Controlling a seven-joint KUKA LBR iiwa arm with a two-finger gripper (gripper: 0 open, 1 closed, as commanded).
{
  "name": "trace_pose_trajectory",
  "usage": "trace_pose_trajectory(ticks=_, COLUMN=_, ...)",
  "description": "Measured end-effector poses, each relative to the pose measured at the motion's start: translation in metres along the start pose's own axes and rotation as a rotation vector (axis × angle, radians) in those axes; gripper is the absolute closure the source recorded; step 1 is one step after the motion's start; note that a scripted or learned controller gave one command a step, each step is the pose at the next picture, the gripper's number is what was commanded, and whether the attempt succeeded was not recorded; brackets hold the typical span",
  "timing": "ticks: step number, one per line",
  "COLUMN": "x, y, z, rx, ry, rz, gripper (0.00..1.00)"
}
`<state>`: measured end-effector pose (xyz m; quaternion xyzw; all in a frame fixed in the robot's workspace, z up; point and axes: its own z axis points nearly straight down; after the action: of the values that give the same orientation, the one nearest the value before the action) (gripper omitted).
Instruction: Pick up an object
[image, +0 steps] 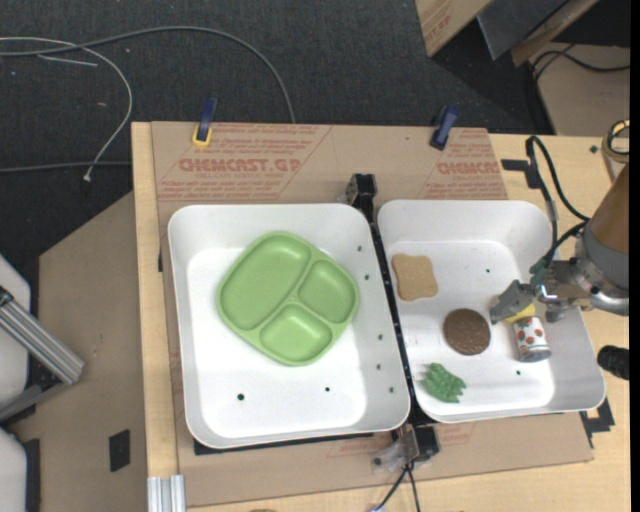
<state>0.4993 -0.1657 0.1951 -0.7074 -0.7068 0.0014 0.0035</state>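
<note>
The gripper (522, 305) hangs low over the right bin (470, 222), reaching in from the right edge; its two fingers look spread apart, one grey finger (508, 298) pointing toward the middle of the bin, and nothing sits between them, so it grasps nothing yet. Just below the fingertips lies a small can (532, 339) with a red and white label, on its side near the bin's right wall; it seems the likeliest target, though the task names no particular object. Just beside the gripper, toward the bin's middle, lies a brown disc (467, 331); above that rests a tan slice of toast (414, 276), and near the front edge a green leafy toy (443, 383). To do this step well, I judge the gripper should centre over the can, turn so the fingers straddle its narrow width rather than its length, descend until they flank it, then close; a can on its side may roll away, and the wall nearby leaves little room for the outer finger. The left bin (200, 235) holds a green divided plate (288, 298), well apart from the work.
</note>
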Motion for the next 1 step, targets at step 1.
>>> trace_pose_trajectory(ticks=1, x=-0.009, y=-0.0003, z=0.0575, rx=0.0, ry=0.0, rz=0.0, gripper=0.0)
